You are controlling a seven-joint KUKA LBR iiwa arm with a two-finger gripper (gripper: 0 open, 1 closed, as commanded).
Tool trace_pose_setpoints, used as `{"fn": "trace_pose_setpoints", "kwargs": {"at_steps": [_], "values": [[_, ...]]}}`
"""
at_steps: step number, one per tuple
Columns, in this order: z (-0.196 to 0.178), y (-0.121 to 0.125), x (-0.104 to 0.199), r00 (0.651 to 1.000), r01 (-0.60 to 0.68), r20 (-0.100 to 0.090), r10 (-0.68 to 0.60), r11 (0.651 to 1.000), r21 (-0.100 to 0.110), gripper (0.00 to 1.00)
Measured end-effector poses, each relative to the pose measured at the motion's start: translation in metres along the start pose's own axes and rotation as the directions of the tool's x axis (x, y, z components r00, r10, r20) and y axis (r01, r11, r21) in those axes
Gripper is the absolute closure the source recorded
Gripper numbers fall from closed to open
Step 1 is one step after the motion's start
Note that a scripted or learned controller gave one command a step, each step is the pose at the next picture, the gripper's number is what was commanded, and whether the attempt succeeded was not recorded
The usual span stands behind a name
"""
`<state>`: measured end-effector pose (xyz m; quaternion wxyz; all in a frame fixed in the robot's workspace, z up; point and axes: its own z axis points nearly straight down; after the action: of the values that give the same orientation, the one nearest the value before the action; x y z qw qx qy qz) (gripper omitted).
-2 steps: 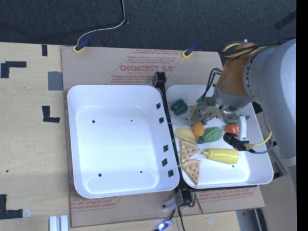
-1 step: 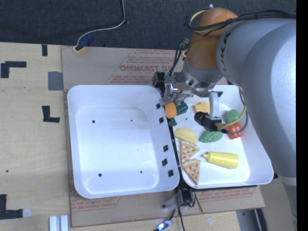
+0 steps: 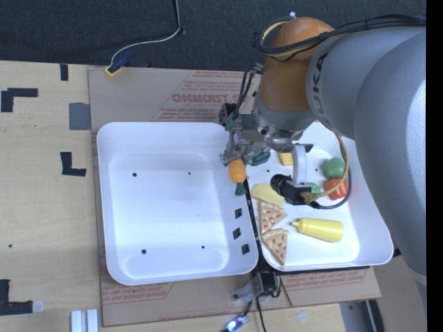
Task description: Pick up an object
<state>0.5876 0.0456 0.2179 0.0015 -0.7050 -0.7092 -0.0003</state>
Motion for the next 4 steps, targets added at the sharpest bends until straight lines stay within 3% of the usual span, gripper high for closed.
{"fn": "trace_pose_setpoints", "kwargs": {"at_steps": [1,2,3,4], "values": [[0.006,-0.002,0.031,1.000,-0.002,0.002,0.002,1.000,0.002,1.00],[-0.027,-0.025,0.110,1.000,0.005,-0.001,-0.005,1.000,-0.001,1.00],[-0.090,-0.107,0.161,1.000,0.005,-0.001,-0.005,1.000,0.000,1.00],[-0.289,-0.103,0.142,1.000,-0.004,-0.004,0.004,1.000,-0.018,1.00]]}}
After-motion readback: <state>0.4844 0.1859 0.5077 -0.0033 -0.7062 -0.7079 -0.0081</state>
